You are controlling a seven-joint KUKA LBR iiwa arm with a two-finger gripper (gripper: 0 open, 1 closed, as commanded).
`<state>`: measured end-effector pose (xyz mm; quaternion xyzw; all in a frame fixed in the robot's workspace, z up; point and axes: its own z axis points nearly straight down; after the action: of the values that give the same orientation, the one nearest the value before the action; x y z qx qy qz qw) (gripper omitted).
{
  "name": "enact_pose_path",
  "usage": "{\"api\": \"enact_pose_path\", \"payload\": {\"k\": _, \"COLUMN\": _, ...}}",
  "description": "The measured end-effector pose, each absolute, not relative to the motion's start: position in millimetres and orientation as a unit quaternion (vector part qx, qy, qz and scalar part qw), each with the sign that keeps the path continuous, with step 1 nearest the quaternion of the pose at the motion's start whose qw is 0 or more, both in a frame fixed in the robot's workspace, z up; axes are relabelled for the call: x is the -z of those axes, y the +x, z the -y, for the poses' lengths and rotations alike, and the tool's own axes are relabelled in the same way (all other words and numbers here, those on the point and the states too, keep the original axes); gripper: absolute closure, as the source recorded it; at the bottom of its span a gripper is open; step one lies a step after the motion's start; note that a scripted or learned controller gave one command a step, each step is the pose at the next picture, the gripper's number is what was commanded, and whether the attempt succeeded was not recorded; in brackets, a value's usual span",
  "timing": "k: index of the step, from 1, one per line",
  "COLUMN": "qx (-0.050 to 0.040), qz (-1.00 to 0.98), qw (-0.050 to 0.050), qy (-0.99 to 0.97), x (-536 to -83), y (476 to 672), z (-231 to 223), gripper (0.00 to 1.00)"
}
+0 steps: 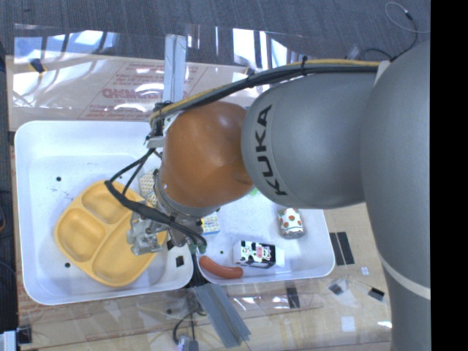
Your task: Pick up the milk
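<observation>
Milk, a small cow-patterned white carton (pixel 255 254), lies unpicked in the right white bin (pixel 322 265); gripper (pixel 146 238) state unclear over the yellow tray (pixel 91 236).

The grey arm (pixel 322 137) reaches over both bins; its gripper (pixel 146 236) hangs above the yellow tray (pixel 88 232) in the left bin (pixel 29 196); the milk carton (pixel 255 254), sausage (pixel 219 269) and spotted can (pixel 291 222) lie in the right bin (pixel 322 262).
</observation>
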<state>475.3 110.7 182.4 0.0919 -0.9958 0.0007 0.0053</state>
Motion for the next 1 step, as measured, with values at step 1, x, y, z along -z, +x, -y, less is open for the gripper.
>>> {"api": "enact_pose_path", "payload": {"k": 1, "qx": -0.0005, "qz": 0.998, "qw": 0.003, "qy": 0.063, "x": -185.7, "y": 483.8, "z": -137.4, "gripper": 1.00}}
